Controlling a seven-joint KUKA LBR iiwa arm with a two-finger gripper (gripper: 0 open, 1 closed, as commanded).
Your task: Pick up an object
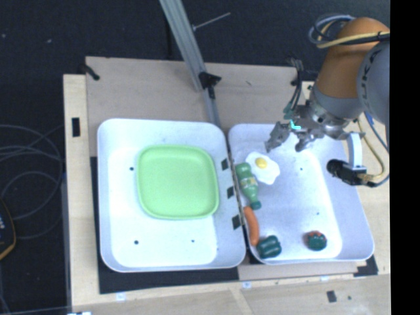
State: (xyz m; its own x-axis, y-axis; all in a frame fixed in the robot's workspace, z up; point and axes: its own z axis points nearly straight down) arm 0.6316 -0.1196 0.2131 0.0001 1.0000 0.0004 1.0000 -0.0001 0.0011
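Above right bin (341, 195), tool (289, 142) open over fried egg (263, 167)

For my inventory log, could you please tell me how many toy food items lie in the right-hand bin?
5: a fried egg near the back, a green bottle-like piece beside it at the left wall, a carrot below that, a green piece at the front, and a red-green piece front right.

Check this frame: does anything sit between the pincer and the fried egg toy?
Nothing visible does. The pincer hangs above the right bin, just up and right of the fried egg toy, with bare bin floor between them.
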